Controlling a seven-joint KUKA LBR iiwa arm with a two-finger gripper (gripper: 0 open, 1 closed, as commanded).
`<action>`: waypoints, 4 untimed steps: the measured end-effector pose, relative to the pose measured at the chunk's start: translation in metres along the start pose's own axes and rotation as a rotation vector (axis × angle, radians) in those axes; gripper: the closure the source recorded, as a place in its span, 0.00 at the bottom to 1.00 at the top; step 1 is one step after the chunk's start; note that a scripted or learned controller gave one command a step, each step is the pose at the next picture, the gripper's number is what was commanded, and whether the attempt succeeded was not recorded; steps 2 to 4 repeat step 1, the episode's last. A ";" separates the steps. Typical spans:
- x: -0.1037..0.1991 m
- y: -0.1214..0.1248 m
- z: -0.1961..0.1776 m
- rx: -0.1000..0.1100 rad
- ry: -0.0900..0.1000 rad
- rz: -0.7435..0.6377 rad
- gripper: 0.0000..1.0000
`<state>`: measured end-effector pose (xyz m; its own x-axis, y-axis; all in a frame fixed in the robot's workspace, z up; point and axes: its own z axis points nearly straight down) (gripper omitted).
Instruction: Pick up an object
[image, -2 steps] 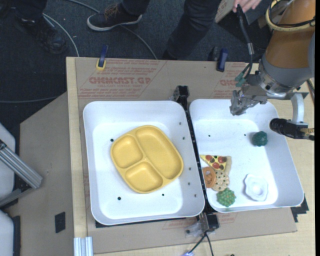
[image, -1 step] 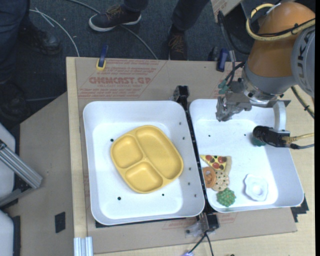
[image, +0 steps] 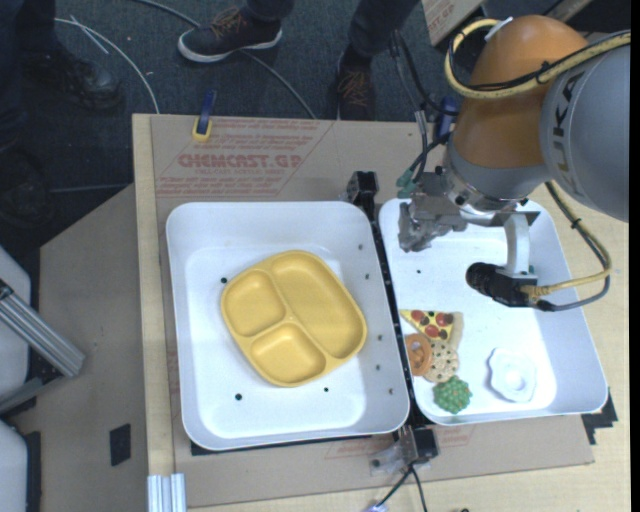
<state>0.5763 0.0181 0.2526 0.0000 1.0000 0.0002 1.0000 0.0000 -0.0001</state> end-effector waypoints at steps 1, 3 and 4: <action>0.000 0.000 0.000 0.000 0.000 0.000 0.00; 0.000 0.000 0.000 0.000 0.000 0.000 0.00; 0.000 0.000 0.000 0.000 0.000 0.000 0.00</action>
